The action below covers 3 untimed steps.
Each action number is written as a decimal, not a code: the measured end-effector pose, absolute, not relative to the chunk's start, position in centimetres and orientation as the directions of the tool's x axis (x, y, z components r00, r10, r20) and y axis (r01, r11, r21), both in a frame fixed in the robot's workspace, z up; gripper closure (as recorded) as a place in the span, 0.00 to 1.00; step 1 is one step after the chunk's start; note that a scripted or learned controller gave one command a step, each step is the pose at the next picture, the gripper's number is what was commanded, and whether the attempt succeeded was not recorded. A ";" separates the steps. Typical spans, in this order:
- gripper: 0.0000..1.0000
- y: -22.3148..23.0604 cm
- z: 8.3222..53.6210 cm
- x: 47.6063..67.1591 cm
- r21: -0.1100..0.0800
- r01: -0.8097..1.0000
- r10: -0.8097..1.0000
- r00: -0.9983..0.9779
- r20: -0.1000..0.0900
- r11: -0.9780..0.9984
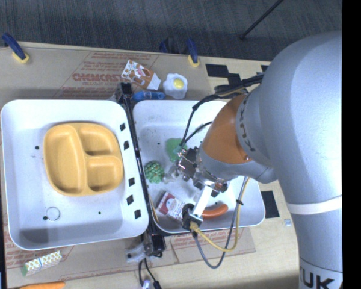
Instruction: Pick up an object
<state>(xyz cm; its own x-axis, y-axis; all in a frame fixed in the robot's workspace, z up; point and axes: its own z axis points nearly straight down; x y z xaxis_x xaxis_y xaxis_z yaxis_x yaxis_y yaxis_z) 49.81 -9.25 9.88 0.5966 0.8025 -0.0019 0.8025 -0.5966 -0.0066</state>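
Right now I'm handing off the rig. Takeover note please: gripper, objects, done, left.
Gripper: low in the right bin, grip state not readable, nothing visibly held.
Right bin: green textured ball just left of the gripper, green item partly hidden by the wrist, red-and-white packet near the front wall, orange-red item under the arm.
Left bin: yellow divided tray.
Done: arm positioned over the right bin's objects.
Left: grasp one object and lift it; the ball looks closest.
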 end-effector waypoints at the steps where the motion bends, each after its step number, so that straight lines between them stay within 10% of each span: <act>1: 0.00 -9.5 9.1 55.2 -0.006 0.738 0.738 0.675 -0.002 -0.675; 2: 0.00 -9.5 9.1 54.5 -0.009 0.684 0.684 0.729 -0.003 -0.729; 3: 0.00 -9.2 10.3 47.8 -0.007 0.704 0.704 0.710 -0.002 -0.710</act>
<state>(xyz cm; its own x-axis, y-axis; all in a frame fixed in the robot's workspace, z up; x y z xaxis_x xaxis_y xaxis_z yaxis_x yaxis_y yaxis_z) 47.83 -9.18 10.33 0.7099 0.7043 -0.0022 0.7043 -0.7099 -0.0066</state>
